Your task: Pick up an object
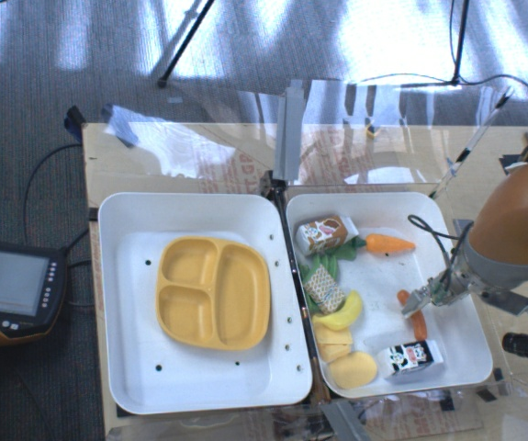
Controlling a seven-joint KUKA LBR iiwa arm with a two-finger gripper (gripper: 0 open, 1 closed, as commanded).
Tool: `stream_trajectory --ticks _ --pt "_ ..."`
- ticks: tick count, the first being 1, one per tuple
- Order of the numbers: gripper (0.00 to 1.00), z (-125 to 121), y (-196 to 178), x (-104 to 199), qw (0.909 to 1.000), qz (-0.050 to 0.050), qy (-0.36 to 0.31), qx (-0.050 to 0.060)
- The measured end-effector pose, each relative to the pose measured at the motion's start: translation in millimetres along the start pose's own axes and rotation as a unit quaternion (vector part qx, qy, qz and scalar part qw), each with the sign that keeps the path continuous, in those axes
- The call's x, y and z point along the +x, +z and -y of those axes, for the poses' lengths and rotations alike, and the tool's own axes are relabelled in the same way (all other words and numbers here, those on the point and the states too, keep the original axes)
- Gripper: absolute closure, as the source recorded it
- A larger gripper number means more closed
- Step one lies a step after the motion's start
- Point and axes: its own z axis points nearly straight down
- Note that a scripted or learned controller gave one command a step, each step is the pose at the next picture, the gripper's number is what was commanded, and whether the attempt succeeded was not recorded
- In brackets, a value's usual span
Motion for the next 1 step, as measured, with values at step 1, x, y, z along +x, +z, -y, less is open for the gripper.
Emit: stream_trajectory --ticks 1 --pt "1.00 -30.4 -98.6 72.5 0.9998 0.004 0.019 -0.004"
